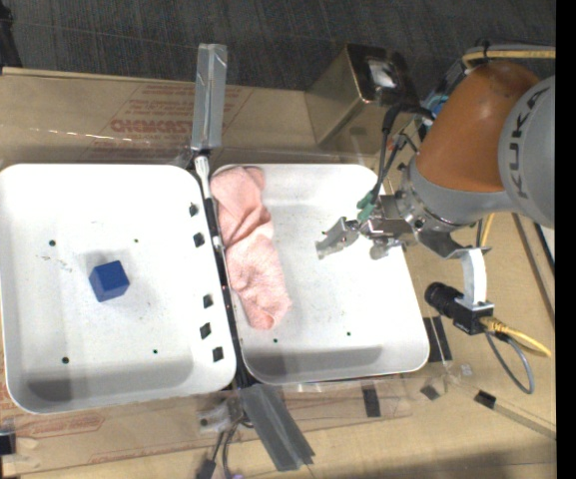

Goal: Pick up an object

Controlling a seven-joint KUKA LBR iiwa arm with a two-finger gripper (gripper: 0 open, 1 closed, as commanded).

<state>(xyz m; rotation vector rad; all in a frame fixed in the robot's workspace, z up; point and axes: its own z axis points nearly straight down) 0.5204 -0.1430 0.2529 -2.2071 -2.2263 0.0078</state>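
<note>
A crumpled pink cloth [249, 252] lies along the left wall of the right bin [387, 352]. A small blue cube [109, 279] rests on the floor of the left bin [28, 387]. My gripper [357, 242] hovers over the middle-right of the right bin, to the right of the cloth and apart from it. Its fingers stand open, with bare white bin floor showing between them.
A grey divider [211, 98] runs between the two bins, with black clips down the shared wall. Cardboard lines the bench behind the bins. A tan box [352, 93] stands behind the right bin. The arm's orange band [472, 128] looms at the right.
</note>
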